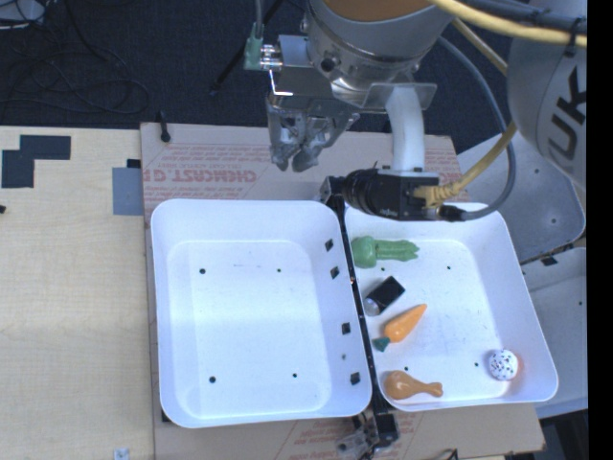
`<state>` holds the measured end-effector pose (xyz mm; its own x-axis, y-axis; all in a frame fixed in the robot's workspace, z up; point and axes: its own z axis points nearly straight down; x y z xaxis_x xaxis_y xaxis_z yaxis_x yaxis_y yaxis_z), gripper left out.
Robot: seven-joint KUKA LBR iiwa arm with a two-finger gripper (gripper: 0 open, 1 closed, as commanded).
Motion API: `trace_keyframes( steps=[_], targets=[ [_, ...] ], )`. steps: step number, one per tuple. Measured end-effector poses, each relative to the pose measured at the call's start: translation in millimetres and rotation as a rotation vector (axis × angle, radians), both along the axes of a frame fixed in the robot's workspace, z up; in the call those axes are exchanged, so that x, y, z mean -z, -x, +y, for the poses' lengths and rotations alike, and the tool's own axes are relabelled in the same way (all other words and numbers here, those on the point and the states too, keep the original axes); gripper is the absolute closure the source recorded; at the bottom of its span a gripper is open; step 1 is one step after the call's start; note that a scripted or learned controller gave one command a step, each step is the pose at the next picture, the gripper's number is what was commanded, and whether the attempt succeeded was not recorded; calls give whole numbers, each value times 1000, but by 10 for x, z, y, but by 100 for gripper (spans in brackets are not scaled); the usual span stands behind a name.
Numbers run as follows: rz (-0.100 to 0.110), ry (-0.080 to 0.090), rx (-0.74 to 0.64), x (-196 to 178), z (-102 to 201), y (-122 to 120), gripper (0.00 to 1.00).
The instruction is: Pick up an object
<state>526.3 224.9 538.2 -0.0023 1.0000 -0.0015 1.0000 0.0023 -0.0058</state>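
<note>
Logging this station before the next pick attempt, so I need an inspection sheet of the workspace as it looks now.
Surface: two white bins side by side; left bin holds nothing seen, right bin holds the objects.
Job's things: green toy, black block, orange carrot, tan pear-shaped piece, white spotted ball.
Clutter: nothing seen.
Grippers: gripper hangs above the cardboard behind the bins, nothing between its fingers.
Cables: yellow hose and grey cable run along the arm; dark wires lie on the floor behind.
Surroundings: cardboard sheet under the bins, wooden bench to the left.
</note>
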Motion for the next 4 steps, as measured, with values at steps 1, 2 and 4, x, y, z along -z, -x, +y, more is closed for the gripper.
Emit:
trace_keyframes(
  steps=[1,2,4],
  targets=[
    [1,1,-3,8,195,530,100],
    [3,3,-7,-85,202,510,100],
    [7,6,6,968,-116,123,0]
  ],
)
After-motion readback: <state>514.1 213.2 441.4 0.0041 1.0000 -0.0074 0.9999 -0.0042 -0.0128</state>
